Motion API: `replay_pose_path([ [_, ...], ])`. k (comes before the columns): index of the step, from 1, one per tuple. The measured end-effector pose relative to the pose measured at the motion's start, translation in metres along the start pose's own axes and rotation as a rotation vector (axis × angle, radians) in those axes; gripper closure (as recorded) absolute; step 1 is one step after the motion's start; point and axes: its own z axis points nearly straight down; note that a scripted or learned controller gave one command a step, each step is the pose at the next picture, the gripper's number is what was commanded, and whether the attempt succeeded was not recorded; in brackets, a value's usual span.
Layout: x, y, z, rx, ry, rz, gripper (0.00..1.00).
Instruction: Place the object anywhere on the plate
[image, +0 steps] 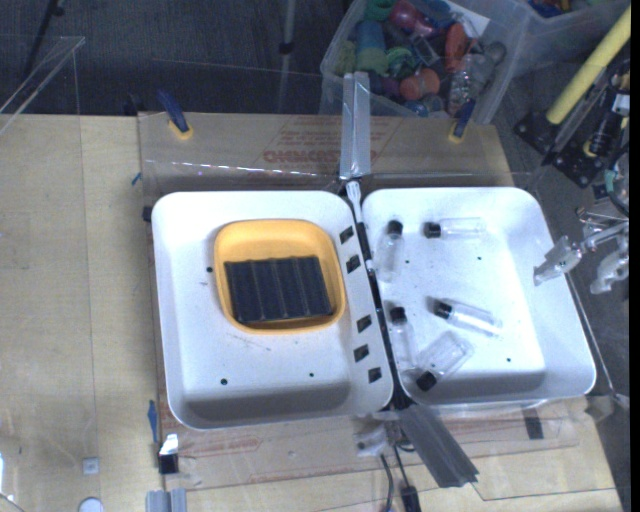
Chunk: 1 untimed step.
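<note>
A yellow plate (232, 243) sits in the left white bin (185, 330), with a dark ridged pad (278, 288) lying on it. In the right white bin (520, 340) lie several clear vials with black caps: one at the back (458, 230), one mid-bin (465, 317), one near the front (443, 357), and others along the divider (390, 250). My gripper (580, 270) hovers over the right bin's right rim, open, with nothing between its fingers and apart from every vial.
A metal divider strip (362, 300) with black clips runs between the bins. A clear box of colourful toys (420, 45) stands behind the bench. Bare wooden bench (70, 300) lies to the left.
</note>
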Motion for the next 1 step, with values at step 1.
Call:
replay_pose_path([
  [1,0.0003,0.0000,0.0171,-0.002,-0.001,-0.251,0.00],
])
